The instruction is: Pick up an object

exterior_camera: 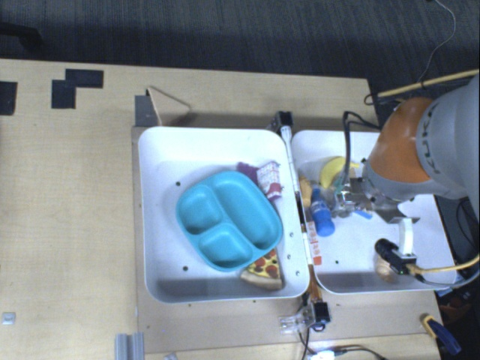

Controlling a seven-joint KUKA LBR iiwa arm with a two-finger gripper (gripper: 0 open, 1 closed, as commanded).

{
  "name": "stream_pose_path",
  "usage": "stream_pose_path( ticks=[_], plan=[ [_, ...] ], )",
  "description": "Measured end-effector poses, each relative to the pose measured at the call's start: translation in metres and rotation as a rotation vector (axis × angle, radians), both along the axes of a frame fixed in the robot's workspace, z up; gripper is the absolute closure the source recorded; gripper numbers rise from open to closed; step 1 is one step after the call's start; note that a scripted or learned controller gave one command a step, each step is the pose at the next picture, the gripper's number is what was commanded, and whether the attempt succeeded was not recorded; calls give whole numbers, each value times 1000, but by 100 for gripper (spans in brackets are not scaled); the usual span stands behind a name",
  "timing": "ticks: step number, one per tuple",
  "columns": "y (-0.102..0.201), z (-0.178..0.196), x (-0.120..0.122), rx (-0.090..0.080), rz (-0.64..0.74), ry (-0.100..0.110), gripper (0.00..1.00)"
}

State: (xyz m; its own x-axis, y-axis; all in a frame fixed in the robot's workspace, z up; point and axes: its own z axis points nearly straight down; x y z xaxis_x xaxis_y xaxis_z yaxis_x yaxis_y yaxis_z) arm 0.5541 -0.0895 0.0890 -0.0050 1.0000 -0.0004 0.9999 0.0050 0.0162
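Observation:
My gripper (343,199) hangs low over the left half of the right bin (352,280), with the grey arm and its orange band coming in from the right. A blue bottle-like object (323,217) lies just left of and below the gripper, close to it; whether they touch is unclear. A yellow object (332,169) sits just behind the gripper, partly hidden by it. In the left bin (157,201) lie a blue divided plate (227,218), a toy pizza slice (264,270) at its front edge and a purple-and-white packet (268,177) at its back right.
A thin strip with orange and red parts (306,201) runs along the wall between the two bins. The wooden bench (67,223) extends wide to the left. Small clips and cables (315,315) sit at the bins' front edge.

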Motion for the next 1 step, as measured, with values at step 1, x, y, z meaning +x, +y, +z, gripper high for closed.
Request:
stream_pose_path(
  ticks=[1],
  plan=[
    [4, -1, 56, -2, 1, 4, 0]
  ],
)
